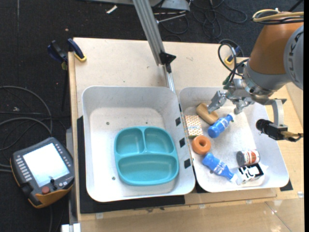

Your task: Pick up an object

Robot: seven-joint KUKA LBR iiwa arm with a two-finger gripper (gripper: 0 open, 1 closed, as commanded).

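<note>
In the right bin: the loose objects lie on the floor of the right bin (pixel 270 144), seven of them by count.
Gripper: the gripper (pixel 231 102) hangs over the far part of the right bin; its two fingers are spread apart with nothing between them, one fingertip just above the wooden block and the other just above the upper bottle.
Wooden block: one tan wooden block (pixel 206 113), at the far left of the right bin, just under the gripper's left-hand finger.
Blue bottles: two. The upper blue bottle (pixel 220 125) lies tilted just beside the wooden block, toward the bin's middle. The lower blue bottle (pixel 217 165) lies near the bin's front wall, its pale cap pointing to the front right corner.
Orange ring: one orange ring (pixel 201 144), between the two bottles, near the bin's left wall.
Patterned box: one small patterned box (pixel 193 125), against the left wall of the right bin, just beside the ring and the wooden block.
Can: one small can (pixel 247 157) with a red-and-white label, lying on its side toward the bin's right front.
Black-and-white item: one black-and-white item (pixel 251 172) in the front right corner, touching or just beside the can; what it is cannot be told.
Arm: grey, with an orange band (pixel 273 40), reaching over the right bin's far right side.
Left bin: one left bin (pixel 96 105) touching the right bin's left wall; in it one teal divided plate (pixel 145 155) with three compartments.
Beyond the bins: one handheld pendant (pixel 42 170) on the floor, well left of the left bin.
</note>
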